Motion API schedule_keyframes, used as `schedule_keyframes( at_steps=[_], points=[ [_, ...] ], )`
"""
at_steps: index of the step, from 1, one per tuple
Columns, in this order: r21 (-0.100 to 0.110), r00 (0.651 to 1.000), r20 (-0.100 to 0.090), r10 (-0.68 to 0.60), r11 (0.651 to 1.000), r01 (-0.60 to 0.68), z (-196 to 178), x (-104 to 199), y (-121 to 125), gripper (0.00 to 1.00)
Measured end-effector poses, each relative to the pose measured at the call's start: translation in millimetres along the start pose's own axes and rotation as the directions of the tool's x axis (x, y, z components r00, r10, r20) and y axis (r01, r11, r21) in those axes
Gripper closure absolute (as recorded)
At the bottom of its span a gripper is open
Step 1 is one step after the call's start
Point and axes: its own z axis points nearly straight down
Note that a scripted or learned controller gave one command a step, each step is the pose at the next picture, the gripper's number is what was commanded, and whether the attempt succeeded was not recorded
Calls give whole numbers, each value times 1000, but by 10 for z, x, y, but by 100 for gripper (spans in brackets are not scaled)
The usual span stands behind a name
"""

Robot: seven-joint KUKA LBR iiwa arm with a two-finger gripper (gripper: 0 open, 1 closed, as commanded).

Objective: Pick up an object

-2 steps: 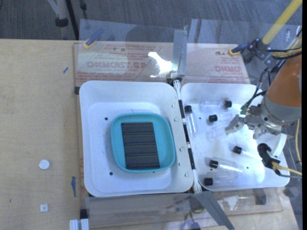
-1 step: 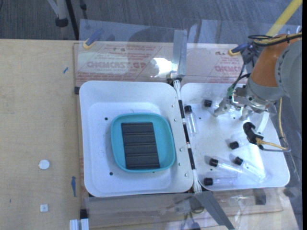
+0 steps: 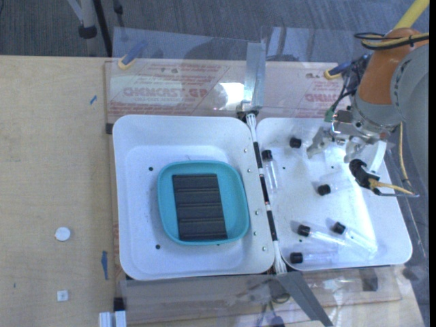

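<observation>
Light wooden bench [image 3: 48,148], grey, perhaps carpeted floor [image 3: 204,5], clear glossy panel [image 3: 177,90]

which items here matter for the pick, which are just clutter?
Job:
- gripper, over the right bin
- clear tubes with black caps and loose black caps in that bin

Clutter:
- teal tray in the left bin
- white disc on the bench

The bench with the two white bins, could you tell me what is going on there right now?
A grey KUKA arm with an orange band reaches in from the right, its gripper hovering over the upper part of the right bin. Several clear tubes with black caps lie scattered in that bin, and none is between the fingers. The left bin holds a teal tray with a dark ribbed insert.
</observation>
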Motion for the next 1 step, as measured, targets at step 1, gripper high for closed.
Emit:
schedule_keyframes(
  at_steps=[1],
  points=[
    [-46,1000,-9,8,999,-9,234,55,-1057,0]
  ],
)
